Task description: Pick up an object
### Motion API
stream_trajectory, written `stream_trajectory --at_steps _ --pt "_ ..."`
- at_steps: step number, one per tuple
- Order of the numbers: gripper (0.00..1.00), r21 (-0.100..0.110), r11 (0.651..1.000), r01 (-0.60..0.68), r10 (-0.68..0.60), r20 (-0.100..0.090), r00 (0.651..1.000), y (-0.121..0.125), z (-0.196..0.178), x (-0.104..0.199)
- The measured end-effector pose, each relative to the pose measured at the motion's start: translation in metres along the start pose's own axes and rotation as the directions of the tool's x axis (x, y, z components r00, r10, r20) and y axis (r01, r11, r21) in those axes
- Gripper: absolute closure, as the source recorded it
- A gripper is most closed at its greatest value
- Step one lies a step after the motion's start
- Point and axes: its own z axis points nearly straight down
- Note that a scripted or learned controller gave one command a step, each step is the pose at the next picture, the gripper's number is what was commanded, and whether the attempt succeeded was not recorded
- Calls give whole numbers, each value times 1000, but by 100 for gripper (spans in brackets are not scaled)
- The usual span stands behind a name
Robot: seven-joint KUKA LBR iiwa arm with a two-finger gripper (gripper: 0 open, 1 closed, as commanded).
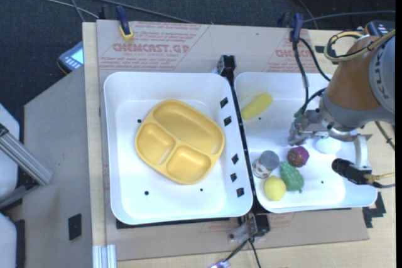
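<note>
My gripper [302, 128] hangs low over the right bin [276, 86], just above and left of a purple ball [298, 156]; nothing shows between its fingers. A green leafy toy [291, 176] lies below the ball, with a yellow lemon-like ball [274, 188] at its left. A small grey can [267, 162] lies near the divider. A yellow corn-shaped piece [256, 106] rests at the bin's upper left. A white round object [326, 145] sits under the wrist.
The left bin [119, 135] holds a yellow divided plate [179, 140]. A black divider with clips [233, 128] runs between the bins. The arm [358, 88] covers the right bin's upper right.
</note>
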Motion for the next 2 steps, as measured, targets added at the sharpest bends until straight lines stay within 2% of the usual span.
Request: stream_trajectory --at_steps 2 --pt "100 -6 1000 3 -3 3 1000 6 -99 5"
